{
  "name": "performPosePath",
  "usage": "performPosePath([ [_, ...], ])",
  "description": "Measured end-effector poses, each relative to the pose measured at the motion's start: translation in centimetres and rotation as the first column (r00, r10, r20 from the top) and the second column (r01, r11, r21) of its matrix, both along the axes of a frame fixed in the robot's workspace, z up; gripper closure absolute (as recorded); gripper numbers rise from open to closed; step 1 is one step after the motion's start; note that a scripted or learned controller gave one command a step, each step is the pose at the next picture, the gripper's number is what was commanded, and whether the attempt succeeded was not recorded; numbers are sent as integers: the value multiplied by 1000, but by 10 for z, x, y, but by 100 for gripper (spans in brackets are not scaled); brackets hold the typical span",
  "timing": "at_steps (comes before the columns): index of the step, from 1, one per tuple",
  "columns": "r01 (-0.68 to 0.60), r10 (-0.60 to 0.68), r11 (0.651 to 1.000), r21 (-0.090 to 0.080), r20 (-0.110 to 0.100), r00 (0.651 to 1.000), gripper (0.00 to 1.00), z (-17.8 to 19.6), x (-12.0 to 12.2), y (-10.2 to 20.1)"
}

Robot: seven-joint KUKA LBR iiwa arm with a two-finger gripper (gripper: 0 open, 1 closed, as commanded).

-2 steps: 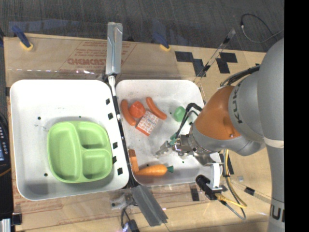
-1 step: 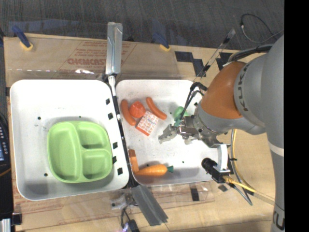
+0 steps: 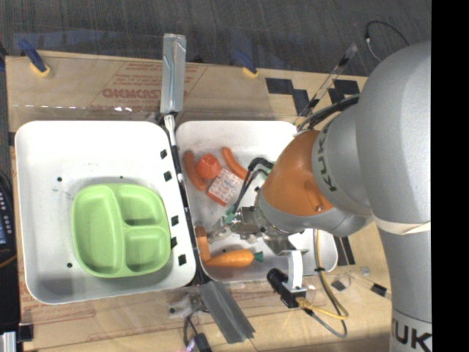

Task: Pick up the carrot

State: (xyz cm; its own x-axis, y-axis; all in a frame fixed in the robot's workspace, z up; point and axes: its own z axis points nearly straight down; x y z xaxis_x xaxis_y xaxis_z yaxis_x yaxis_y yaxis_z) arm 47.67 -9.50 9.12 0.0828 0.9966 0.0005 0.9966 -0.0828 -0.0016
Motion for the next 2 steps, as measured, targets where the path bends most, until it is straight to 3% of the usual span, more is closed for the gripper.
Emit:
performPosePath([
  [1,-155,155,988,-1,2,988,0,0,0,-41],
  [2,-140,140,990,2,-1,990,0,0,0,-16],
])
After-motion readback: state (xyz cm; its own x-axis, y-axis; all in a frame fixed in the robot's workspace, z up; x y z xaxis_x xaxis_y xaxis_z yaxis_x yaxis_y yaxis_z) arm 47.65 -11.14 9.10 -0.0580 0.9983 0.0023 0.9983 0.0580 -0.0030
